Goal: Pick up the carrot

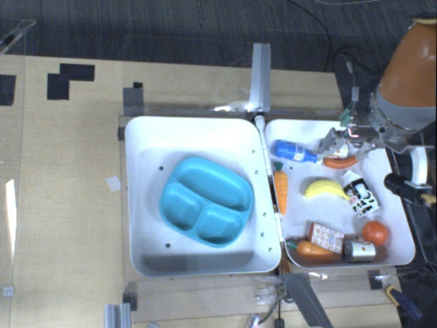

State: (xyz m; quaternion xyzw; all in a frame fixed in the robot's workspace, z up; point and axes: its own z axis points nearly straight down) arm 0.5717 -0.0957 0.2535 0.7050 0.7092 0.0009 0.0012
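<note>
One carrot (280, 191) lies against the left wall of the right bin (403, 255), well to the lower left of the tool (339, 140), whose opening cannot be told and which hangs near a sausage (339, 161). The approach is judged unfinished; a move down-left over the carrot is called for. The bins are carried by a pale desk (61, 203) with dark flooring behind.

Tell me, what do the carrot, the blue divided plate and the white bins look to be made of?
The carrot looks like toy plastic: even orange, smooth, with a small green tip. The blue divided plate seems moulded plastic with a soft sheen and rounded compartments. The white bins look like glossy plastic or perhaps enamelled metal; light reflects off their curved walls, so I cannot settle which.
</note>
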